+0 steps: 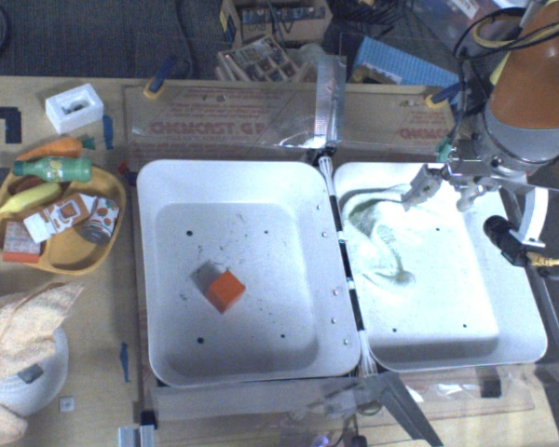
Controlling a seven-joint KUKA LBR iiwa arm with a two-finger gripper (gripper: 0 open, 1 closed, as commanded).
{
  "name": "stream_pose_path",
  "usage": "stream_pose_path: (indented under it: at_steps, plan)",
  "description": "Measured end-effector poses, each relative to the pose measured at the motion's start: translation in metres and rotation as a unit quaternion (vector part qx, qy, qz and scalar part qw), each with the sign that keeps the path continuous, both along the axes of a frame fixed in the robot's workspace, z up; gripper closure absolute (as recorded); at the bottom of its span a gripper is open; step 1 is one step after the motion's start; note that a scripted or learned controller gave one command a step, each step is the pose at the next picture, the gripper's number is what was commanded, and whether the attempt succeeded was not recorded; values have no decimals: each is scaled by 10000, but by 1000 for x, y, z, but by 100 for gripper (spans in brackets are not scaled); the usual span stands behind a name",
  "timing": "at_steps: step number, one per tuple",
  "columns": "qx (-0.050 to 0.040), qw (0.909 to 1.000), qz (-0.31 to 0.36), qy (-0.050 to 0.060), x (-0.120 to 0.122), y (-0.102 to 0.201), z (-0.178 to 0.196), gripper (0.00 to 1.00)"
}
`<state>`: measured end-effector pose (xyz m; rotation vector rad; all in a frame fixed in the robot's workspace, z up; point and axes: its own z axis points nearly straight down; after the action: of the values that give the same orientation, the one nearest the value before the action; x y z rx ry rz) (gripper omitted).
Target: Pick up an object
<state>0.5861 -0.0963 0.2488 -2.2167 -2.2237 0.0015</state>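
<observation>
An orange cube (226, 291) with a grey face lies in the middle of the left bin (168, 189). A crumpled clear, greenish plastic piece (377, 236) lies in the far left part of the right bin (512, 343). My gripper (443, 194) hangs over the far edge of the right bin, to the right of the plastic piece. Its two fingers (418, 192) are spread apart, so it is open, with nothing between them. The cube is far to its left, in the other bin.
A yellow bowl (70, 259) of toy food sits left of the bins, with a white box (74, 107) behind it and a cloth (23, 343) in front. A clear plastic panel (233, 124) stands behind the bins.
</observation>
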Motion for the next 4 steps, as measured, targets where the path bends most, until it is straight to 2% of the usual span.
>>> stream_pose_path:
  at_steps: [1,2,3,4]
  plan:
    - [-2,9993,-367,-6,-16,-24,-120,0]
    - [-10,9998,184,-24,43,-10,-141,0]
    - [-14,9980,635,-31,32,-60,-64,0]
    - [-16,9978,668,-45,58,-15,-156,0]
